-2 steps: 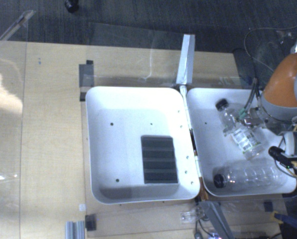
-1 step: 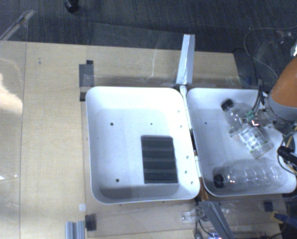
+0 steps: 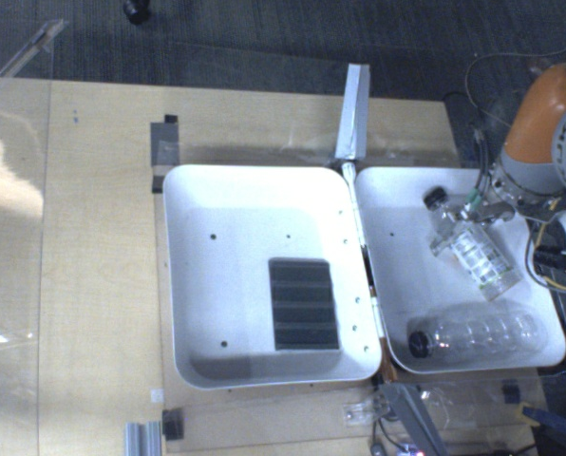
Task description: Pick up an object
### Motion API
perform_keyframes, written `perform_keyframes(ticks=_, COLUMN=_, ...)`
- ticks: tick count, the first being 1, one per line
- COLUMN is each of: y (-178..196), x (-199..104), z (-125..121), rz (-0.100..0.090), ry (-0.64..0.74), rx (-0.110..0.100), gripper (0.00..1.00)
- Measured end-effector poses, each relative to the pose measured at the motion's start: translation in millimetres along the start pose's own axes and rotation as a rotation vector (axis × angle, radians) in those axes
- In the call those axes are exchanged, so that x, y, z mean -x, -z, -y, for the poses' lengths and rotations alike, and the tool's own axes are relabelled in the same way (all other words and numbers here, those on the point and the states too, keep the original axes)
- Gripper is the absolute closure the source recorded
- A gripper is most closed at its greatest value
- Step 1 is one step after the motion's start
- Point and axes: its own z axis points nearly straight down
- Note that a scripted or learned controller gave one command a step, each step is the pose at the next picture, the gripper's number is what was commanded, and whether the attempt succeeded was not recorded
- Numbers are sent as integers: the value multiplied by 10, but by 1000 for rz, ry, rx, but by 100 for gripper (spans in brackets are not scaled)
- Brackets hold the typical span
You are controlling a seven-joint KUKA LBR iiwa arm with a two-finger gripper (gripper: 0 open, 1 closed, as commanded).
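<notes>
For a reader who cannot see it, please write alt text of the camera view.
From above: a grey arm with an orange band reaches from the right over the right bin, its gripper at a small clear bottle. A larger clear bottle lies along that bin's near wall. A black ribbed block lies in the left bin.

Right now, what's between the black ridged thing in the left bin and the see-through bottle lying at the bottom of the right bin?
In the camera view, only the bins' two touching walls lie between the black ridged block and the lying clear bottle.
</notes>
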Motion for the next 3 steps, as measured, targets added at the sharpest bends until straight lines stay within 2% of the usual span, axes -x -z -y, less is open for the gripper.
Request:
perform_keyframes(ticks=1, y=-3, x=25, z=-16, rz=13, ry=169, rx=14, gripper=0)
perform_keyframes(ticks=2, y=64, x=6, z=14, rz=7, ry=173, rx=2, gripper=100)
perform_keyframes(ticks=3, y=903, x=-1045, z=-239, rz=79, ry=223, rx=107, gripper=100)
